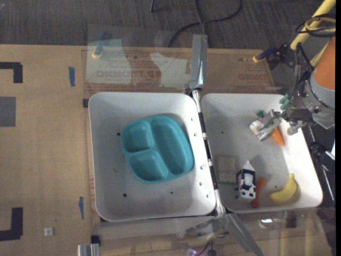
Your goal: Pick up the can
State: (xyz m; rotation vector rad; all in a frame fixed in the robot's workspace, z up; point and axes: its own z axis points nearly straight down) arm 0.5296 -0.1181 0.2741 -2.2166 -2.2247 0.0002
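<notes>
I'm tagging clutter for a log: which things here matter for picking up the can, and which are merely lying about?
Job: small white-and-red can, lying in the right white bin; tool above it.

Lying about: teal divided plate, orange carrot, yellow banana, black-and-white cow carton.

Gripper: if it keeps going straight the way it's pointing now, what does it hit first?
The gripper points left and down into the right bin. First in line looks like the small white and red can lying at its tip, with the orange carrot just beside it. Depth is unclear from above, so contact may already exist.
</notes>
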